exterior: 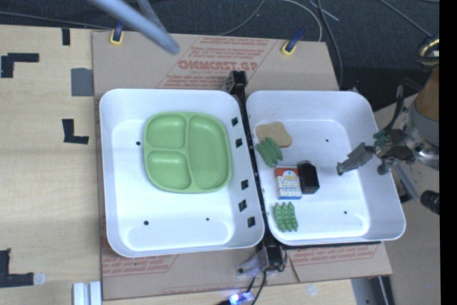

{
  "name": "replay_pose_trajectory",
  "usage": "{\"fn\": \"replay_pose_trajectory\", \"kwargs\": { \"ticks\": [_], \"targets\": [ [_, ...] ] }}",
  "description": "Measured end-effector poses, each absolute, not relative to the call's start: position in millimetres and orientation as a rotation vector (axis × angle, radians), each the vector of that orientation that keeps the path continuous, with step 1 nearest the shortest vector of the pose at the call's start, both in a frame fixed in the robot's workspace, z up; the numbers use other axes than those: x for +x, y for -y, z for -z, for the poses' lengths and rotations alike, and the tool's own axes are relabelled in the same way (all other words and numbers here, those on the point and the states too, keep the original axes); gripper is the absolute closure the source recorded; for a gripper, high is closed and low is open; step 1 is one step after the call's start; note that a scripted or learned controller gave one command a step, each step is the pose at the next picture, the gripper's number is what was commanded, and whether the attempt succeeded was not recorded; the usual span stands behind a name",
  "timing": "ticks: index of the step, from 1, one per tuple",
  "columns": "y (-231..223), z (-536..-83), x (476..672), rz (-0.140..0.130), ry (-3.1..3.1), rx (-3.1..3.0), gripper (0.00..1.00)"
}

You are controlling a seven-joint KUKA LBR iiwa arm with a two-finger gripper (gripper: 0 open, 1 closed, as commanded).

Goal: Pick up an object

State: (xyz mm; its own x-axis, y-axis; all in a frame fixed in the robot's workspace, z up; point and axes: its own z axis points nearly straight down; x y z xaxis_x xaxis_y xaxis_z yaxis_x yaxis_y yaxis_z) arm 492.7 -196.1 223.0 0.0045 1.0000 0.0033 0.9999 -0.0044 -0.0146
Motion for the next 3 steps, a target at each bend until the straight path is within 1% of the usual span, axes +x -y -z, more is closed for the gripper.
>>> {"fn": "replay_pose_trajectory", "kwargs": {
  "ticks": [1, 2, 3],
  "targets": [
    [195.3, -230.3, 495.5, -0.002, 2.221, -2.220, 0.00],
    [189.3, -167.4, 494.2, -0.005, 2.218, -2.217, 0.00],
    [193.3, -117.3, 502.3, -0.004, 2.220, -2.219, 0.00]
  ]
}}
